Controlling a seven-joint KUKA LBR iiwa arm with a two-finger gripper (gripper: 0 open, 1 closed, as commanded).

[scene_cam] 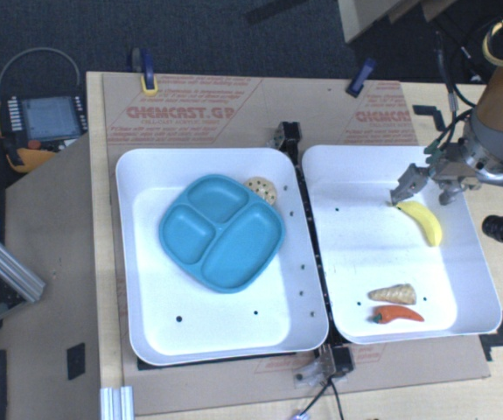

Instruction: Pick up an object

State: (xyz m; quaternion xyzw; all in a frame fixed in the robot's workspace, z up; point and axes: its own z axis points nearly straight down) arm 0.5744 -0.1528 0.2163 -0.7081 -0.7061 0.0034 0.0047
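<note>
In the right bin (356,234) a yellow banana (423,221) lies near the far right side. My gripper (428,191) hangs just above the banana's upper end, open, with one dark finger to the left and one to the right and nothing between them. Toward the bin's front lie a beige root-like piece (393,294) and, just below it, a red chili pepper (399,315).
The left bin (146,296) holds a blue divided plate (222,232) with a cookie (261,188) at its far right edge. A black clamp (288,135) sits between the bins at the back. The grey arm with its orange band (500,112) comes in from the right.
</note>
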